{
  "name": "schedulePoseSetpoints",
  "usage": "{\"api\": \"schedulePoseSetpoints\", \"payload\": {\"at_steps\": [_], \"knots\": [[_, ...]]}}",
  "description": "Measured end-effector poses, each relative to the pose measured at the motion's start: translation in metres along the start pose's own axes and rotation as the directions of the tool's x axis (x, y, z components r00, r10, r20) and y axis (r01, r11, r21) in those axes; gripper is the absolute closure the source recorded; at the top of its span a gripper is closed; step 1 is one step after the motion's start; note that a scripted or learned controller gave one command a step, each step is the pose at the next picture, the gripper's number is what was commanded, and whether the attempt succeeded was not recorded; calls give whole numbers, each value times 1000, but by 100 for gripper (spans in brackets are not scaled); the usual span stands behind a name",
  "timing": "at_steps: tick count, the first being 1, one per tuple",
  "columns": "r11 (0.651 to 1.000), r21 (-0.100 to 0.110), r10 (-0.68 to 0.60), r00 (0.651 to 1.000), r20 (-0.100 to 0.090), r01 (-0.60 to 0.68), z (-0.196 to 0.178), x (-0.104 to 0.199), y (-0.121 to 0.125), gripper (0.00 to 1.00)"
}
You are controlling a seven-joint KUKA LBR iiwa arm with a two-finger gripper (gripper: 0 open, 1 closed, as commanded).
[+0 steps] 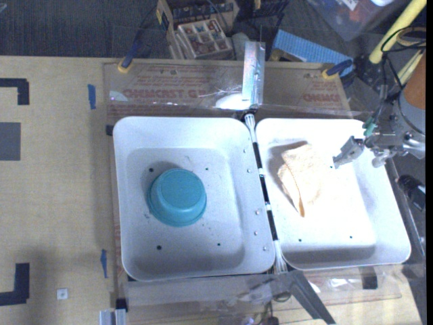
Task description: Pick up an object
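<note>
I read the claw over the right bin; grip state indeterminate. Sponge unlifted; pickup remains.

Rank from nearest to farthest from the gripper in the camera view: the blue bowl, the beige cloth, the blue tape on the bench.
From the gripper:
1. beige cloth, in the right bin.
2. blue bowl, in the left bin.
3. blue tape, on the bench, far left.
</note>
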State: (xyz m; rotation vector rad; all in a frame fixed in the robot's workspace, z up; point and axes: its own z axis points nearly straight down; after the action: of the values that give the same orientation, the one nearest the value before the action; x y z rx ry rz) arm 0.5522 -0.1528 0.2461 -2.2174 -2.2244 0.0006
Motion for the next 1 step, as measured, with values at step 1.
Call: {"api": "schedulePoseSetpoints", "payload": {"at_steps": [1], "knots": [[1000, 1, 29, 1000, 0, -29, 104, 51, 48, 0]]}}
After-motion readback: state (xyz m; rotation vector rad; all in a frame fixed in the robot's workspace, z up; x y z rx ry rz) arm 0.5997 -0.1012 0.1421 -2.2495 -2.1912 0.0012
